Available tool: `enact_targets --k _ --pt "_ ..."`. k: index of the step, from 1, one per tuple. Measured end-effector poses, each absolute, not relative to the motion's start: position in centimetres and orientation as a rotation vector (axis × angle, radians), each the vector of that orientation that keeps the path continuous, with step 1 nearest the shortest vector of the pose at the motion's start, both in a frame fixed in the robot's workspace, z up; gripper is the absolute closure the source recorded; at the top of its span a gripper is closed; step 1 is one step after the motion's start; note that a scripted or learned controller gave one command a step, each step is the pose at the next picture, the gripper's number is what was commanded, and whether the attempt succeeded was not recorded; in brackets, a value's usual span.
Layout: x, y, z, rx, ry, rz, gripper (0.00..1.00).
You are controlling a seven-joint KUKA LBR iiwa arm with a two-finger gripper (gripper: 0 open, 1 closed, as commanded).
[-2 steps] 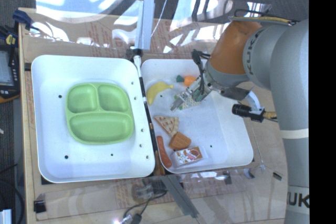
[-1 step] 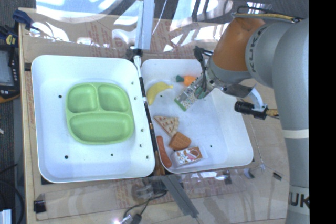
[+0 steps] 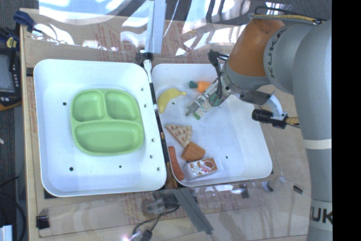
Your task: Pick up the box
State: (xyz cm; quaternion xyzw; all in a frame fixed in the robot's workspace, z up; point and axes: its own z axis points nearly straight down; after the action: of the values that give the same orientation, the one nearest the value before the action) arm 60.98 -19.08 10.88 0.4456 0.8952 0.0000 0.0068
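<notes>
The box [image 3: 202,167] is small and flat, with a red and white picture on top. It lies near the front edge of the right bin [image 3: 248,147]. My gripper [image 3: 199,108] hangs over the middle of that bin, well behind the box and apart from it, just right of the banana [image 3: 168,98]. I see nothing held in it.
In the right bin there are also a small orange carrot piece [image 3: 202,86], a toast triangle [image 3: 179,133], a brown pastry [image 3: 193,152] and a red sausage [image 3: 175,162] beside the box. The left bin [image 3: 51,166] holds a green divided plate [image 3: 107,121].
</notes>
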Motion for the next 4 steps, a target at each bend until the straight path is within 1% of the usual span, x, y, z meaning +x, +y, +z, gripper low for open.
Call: enact_targets --k 1,2,3,4 --pt "61.1 -19.1 11.9 1.388 2.801 -0.001 1.0" --pt "61.1 -19.1 11.9 1.387 2.801 -0.002 0.0" --pt "62.2 -20.9 9.6 1.651 2.665 0.002 0.0" --pt "62.4 -20.7 10.8 1.641 2.666 0.005 1.0"
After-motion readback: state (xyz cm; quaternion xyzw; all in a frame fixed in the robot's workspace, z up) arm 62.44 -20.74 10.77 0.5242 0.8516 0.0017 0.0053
